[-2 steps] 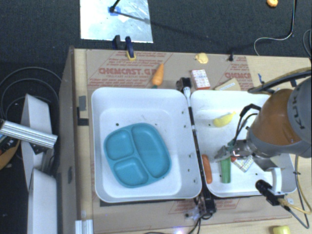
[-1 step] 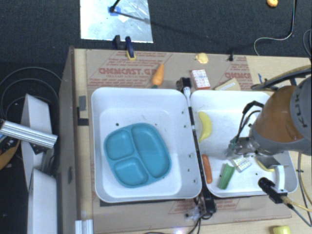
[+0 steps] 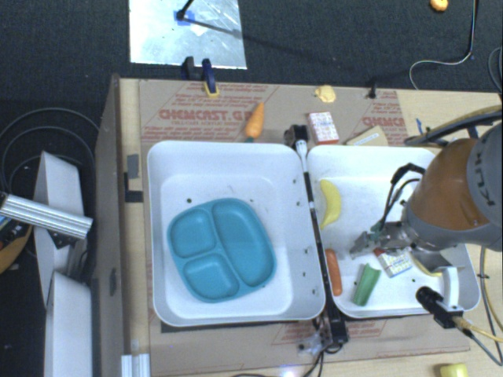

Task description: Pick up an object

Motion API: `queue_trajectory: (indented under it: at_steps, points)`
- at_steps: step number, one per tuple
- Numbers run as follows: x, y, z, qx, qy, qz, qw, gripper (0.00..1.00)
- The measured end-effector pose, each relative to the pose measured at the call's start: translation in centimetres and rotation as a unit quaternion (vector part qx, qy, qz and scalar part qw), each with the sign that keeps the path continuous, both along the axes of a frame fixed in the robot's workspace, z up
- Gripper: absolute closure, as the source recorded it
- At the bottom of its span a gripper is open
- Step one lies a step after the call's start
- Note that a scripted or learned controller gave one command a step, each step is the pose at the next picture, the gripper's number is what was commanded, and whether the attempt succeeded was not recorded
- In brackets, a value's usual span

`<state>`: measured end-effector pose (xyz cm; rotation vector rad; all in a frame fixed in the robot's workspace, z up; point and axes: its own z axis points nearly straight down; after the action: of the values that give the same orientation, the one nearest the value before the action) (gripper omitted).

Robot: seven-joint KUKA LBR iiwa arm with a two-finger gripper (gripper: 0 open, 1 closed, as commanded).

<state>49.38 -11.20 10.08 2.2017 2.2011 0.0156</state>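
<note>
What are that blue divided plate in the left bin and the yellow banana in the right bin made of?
The blue three-compartment plate looks like moulded plastic with a matte finish: uniform colour, soft rounded dividers, no glare. The yellow banana is probably a plastic toy, judging by its even, unblemished colour, though the view is too coarse to rule out real fruit. The shallow white bins also look like smooth plastic.

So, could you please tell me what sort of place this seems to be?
Probably a robotics lab's grasping bench: a robot arm over two white bins, toy food such as a banana, and loose cables on dark carpet.
</note>
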Motion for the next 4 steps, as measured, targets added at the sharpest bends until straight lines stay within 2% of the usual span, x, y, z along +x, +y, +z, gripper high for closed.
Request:
queue_trajectory:
  at_steps: [1,2,4]
  points:
    - [7.6,-1.4,-1.2,0.0042,0.008,0.002,1.0000,0.00]
    - [15.2,0.4,-1.1,0.0034,0.006,0.004,1.0000,0.00]
    - [15.4,-9.8,-1.1,0.0036,0.008,0.000,1.0000,0.00]
